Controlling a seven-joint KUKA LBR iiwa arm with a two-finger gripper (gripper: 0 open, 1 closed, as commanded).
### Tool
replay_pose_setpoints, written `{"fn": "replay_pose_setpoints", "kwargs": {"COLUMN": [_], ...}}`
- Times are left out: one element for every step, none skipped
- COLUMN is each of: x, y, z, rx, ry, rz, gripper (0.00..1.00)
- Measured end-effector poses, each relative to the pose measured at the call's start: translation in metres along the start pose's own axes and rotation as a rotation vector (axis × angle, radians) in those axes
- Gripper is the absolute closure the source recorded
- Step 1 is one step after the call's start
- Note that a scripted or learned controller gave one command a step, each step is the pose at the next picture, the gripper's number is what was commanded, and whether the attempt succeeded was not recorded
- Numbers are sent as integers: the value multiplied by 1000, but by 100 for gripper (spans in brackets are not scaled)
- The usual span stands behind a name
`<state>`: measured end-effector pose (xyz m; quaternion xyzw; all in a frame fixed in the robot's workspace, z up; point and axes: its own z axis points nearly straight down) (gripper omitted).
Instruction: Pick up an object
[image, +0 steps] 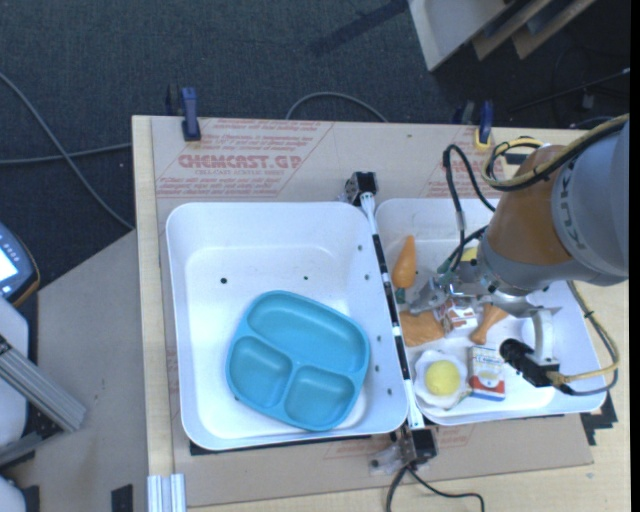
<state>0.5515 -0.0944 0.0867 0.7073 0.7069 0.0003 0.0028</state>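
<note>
The right bin (425, 216) holds several small objects. An orange carrot-like piece (404, 262) lies by its left wall. A tan-orange piece (424, 326) sits just below it. A yellow ball (443, 377) rests in a small white dish, next to a red and white box (486, 372). Another orange piece (489, 322) lies near the middle. My gripper (452, 302) is low in this bin, right among the tan piece, the orange piece and a small reddish item (461, 318). The wrist hides what is directly under it.
The left bin (200, 240) holds a blue divided plate (296, 358). A black clip (361, 184) sits at the top of the divider between the bins. Cables run along the arm over the right bin's back and right side.
</note>
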Motion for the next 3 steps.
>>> {"fn": "replay_pose_setpoints", "kwargs": {"x": [-2,-4,71], "y": [-22,-20,-27], "z": [1,-11,-104], "rx": [4,-3,-4], "ry": [4,-1,6], "rz": [2,3,-9], "gripper": [0,100,100]}}
